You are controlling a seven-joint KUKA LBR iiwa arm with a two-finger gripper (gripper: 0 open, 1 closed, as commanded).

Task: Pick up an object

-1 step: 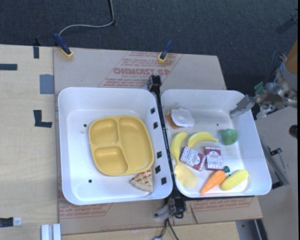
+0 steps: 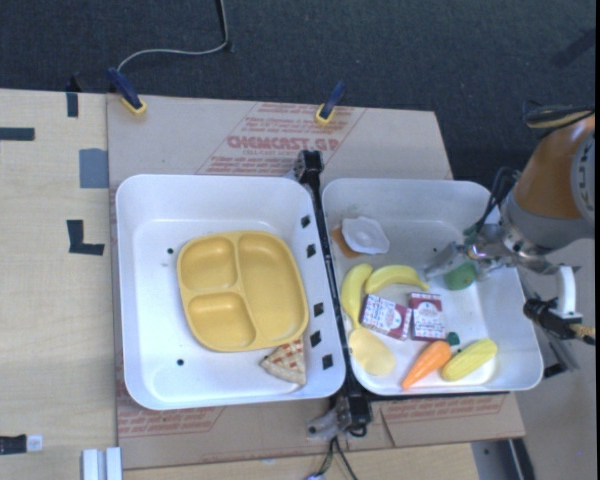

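Where the arm reaches in from the right, the gripper (image 2: 458,264) is seen low in the right bin (image 2: 420,196), w/ a green object (image 2: 461,276) at its tips. Jaw state can't be told. Bananas (image 2: 378,282) and a carrot (image 2: 424,364) lie to its left, nearer.

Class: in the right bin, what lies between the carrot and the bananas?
In the camera view, two small red-and-white cartons lie between the carrot and the bananas.

A pale wood bench (image 2: 30,268) bears a cardboard sheet (image 2: 280,138), clamped at its far edge by two yellow clips (image 2: 130,98); both white bins (image 2: 140,268) sit on it.
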